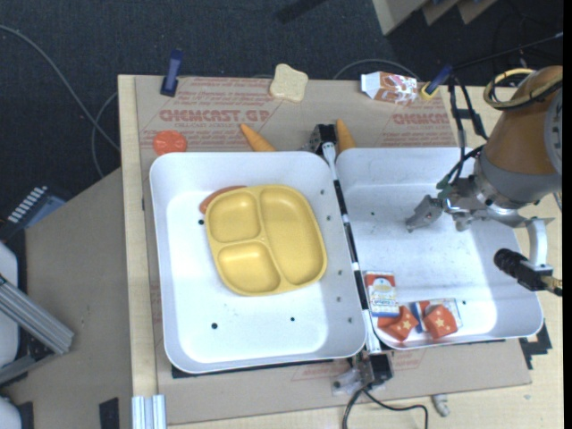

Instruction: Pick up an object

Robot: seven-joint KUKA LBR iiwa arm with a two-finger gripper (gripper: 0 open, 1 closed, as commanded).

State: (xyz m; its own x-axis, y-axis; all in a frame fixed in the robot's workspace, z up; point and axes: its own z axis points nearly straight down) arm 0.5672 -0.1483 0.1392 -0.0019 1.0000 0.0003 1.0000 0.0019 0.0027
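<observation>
My gripper hangs over the upper middle of the right bin, its two grey fingers spread open with nothing between them. Well below it, along that bin's front edge, lie a small white, orange and blue carton and two red toy pieces on a flat packet. The grey arm with its orange band comes in from the right.
A yellow divided plate sits in the left bin, with something red poking out under its upper left rim. Behind the bins lie a bread slice, a carrot, an orange disc and a small carton.
</observation>
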